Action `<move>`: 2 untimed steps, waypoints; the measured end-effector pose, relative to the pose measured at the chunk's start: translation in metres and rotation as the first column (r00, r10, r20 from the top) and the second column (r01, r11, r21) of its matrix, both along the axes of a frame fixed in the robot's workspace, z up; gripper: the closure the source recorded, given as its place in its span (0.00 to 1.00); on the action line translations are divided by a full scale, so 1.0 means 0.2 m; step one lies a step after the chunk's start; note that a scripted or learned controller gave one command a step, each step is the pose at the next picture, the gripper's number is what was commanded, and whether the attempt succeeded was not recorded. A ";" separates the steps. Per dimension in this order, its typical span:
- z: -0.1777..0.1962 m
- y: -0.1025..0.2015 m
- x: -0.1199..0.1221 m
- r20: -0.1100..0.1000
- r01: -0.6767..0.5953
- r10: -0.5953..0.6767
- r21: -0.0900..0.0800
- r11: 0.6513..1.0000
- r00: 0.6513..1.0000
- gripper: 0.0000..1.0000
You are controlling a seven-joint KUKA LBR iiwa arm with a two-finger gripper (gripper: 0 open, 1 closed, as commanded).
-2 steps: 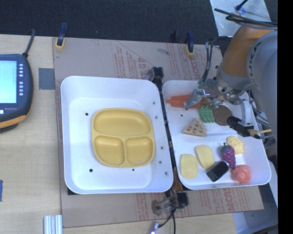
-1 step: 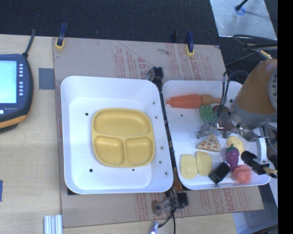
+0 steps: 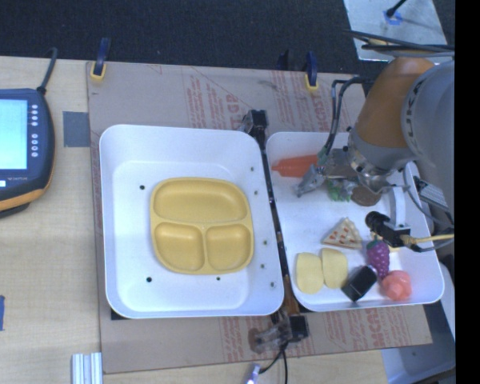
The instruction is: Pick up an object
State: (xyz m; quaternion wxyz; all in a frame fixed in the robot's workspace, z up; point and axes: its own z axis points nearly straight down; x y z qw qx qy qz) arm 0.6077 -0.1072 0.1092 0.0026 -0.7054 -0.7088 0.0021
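**Gripper low over the far end of the right bin, nothing lifted yet**

The likeliest target is the orange carrot-like piece (image 3: pixel 294 166), lying at the far left of the right bin (image 3: pixel 432 294), close to the wall it shares with the left bin. Its long axis runs left to right, roughly level across the view; which end is the tip is not clear, since its right end meets the gripper's metal parts. A small green item (image 3: pixel 337 190) sits just right of it, partly under the gripper, too hidden to name.

The gripper (image 3: pixel 324 178) hangs low at this spot, touching or nearly touching the orange piece's right end. Whether it is spread or closed cannot be told from this slant, and nothing can be seen caught in it. So I judge the pick as not yet done: the approach is made, but the grasp and the lift are left.

Nearer in the same bin lie a pizza-slice wedge (image 3: pixel 342 234), two pale yellow pieces (image 3: pixel 321 270) side by side, a black block (image 3: pixel 359 283), a purple grape cluster (image 3: pixel 378 256) and a pink round piece (image 3: pixel 396 285), all well apart from the gripper.

The left bin (image 3: pixel 120 214) holds a yellow divided tray (image 3: pixel 202 223) in its middle. Far left on the bench rests a handheld control pendant (image 3: pixel 12 150).
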 end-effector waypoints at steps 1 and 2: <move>-0.10 -0.21 0.22 -0.026 -0.004 0.004 0.006 1.000 1.000 0.00; 0.34 -0.45 -0.16 0.000 0.003 -0.003 0.000 1.000 1.000 0.00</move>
